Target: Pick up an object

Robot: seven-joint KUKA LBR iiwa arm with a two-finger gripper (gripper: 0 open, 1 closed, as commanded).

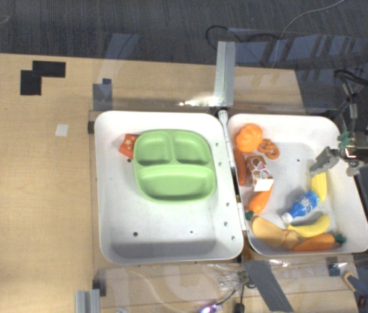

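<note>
Spanning the desk (40,194), two white bins sit side by side. A green divided plate (173,164) fills the left bin (115,233). Toy foods crowd the right bin (297,132): bananas (311,226), an orange (249,136), a blue bottle (302,205). The tool (337,160) hovers at its right edge, fingers spread, gripping nothing.

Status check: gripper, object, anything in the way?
Gripper over right bin, nothing seen held. Small banana just below it. Blue bottle crowds the banana.

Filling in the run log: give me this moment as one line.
phase: approach | gripper: over right bin, nothing visibly held | nearest: small yellow banana | left bin: green tray
</note>
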